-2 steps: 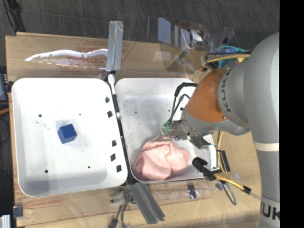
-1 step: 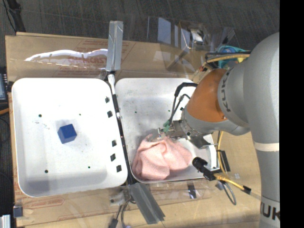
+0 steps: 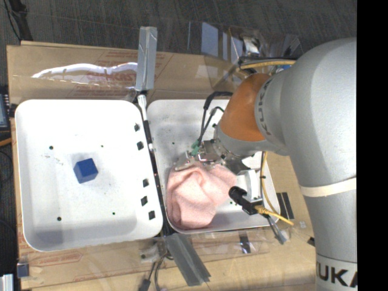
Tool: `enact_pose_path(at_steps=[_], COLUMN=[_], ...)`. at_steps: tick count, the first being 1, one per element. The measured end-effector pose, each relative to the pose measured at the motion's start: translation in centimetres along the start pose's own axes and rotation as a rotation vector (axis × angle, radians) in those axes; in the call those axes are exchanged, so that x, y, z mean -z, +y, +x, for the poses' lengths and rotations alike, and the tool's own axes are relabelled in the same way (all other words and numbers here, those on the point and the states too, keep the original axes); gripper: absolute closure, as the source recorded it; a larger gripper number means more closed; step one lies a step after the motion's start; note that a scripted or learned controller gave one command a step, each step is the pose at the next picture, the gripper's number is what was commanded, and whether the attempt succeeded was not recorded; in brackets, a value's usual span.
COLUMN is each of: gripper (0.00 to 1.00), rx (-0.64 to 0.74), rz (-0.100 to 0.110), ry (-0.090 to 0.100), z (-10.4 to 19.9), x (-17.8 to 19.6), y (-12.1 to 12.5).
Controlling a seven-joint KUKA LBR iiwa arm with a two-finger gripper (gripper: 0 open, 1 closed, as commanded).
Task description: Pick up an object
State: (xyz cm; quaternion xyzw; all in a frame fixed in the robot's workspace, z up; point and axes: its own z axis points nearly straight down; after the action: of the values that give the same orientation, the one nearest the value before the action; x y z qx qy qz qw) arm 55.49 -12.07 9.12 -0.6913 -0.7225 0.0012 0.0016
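A crumpled pink cloth (image 3: 193, 196) lies in the near part of the right bin (image 3: 170, 126). A small blue cube (image 3: 85, 169) sits on the floor of the left bin (image 3: 73, 117), left of its middle. My gripper (image 3: 203, 155) hangs low over the right bin, right at the cloth's upper edge, with the orange wrist band just behind it. The wrist hides the fingers. I cannot tell whether the gripper touches the cloth.
The big grey arm (image 3: 318, 132) covers the right side of the right bin and the bench beyond. A yellow cable and black connector (image 3: 242, 200) hang by the cloth's right edge. A metal divider (image 3: 151, 162) with black clips separates the bins. Cardboard lies beneath.
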Motion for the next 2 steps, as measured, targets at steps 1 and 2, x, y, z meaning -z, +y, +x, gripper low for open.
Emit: enact_pose_path(at_steps=[1, 2], gripper=[0.00, 1.00], rx=[0.188, 0.196], rz=[-0.003, -0.002], ry=[0.000, 0.000], z=[-0.5, -0.4], x=[0.2, 1.2], y=[7.6, 7.7])
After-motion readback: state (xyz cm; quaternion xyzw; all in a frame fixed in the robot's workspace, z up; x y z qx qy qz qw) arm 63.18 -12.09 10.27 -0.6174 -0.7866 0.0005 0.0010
